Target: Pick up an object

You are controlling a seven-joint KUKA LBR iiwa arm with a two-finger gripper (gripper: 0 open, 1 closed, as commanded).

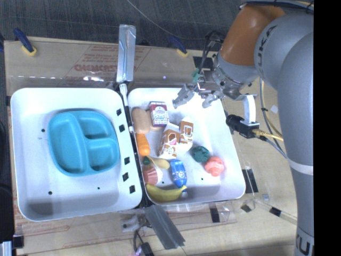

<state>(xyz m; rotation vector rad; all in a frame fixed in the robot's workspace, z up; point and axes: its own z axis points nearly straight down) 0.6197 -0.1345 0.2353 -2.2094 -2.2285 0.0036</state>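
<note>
My hand [194,96] hangs over the far rim of the right shallow white plastic bin [230,143], its 2 fingers [182,97] spread apart with nothing between them and touching none of the items below. The things I could pick lie in this right bin. Nearest my hand is a small dark red carton [159,114], lying just beside a tan bread roll [140,120] at the bin's left wall. Toward the middle, a brown and white carton [169,142] leans against a smaller brown carton [186,132]. An orange carrot [143,143] lies along the left wall, and below it a yellow banana [165,193] curves along the near wall, with a blue and white pouch [178,173] just above it. A dark green lumpy object [201,153] and a pink-red rounded object [214,166] sit close together toward the right side. The left white bin [32,196] holds a blue plastic tray with compartments [84,141]. Both bins rest side by side on the table [48,57].
</note>
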